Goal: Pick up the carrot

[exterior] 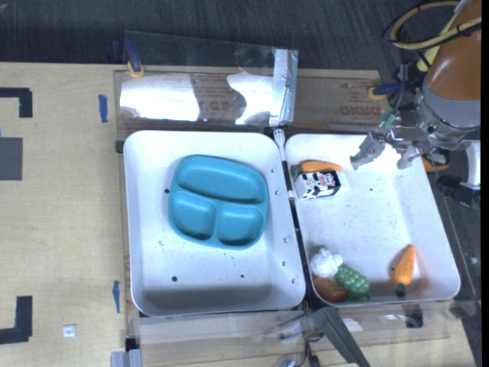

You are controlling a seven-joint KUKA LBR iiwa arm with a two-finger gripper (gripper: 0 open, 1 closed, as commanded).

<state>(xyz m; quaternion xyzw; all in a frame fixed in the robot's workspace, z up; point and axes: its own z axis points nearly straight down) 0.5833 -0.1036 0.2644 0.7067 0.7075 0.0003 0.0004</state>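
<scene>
Right now the gripper [386,150] hangs over the upper right part of the right bin [367,228], its two grey fingers [365,153] spread apart with nothing between them. Above it the arm [454,75] comes in from the right, its orange band showing just above the wrist, with yellow cables looped behind it. The carrot [403,265] lies well away from the gripper, down near the lower right corner of that same bin, standing nearly on end along the slope of the wall, orange body up and a little green tip at the bottom. Along the bin's lower edge, left of the carrot, sit a bunch of green grapes [353,280], a small white lumpy piece [326,263] and a brownish item [329,287] tucked against them. Up near the top left of the right bin, a black-and-white cow-patterned carton [318,184] rests just below a second orange item [321,167], which may be another carrot, though I cannot tell for sure. The left bin [145,228] holds a blue divided plate [218,199] with three compartments.
</scene>
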